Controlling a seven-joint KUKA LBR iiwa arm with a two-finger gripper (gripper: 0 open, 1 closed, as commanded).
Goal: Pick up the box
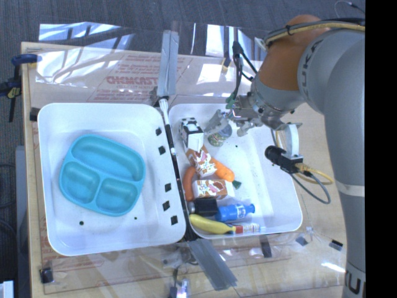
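The left bin [49,166] holds a blue divided plate [102,175] lying flat near its middle, with three compartments. In the right bin [279,191], a cluster sits along the edge next to the left bin. A carrot [189,182] lies at about nine o'clock in that bin. At six o'clock a yellow banana [211,224] rests along the front wall, with a blue bottle [236,212] just behind it, touching or nearly so. A small can [217,136] stands toward twelve o'clock.
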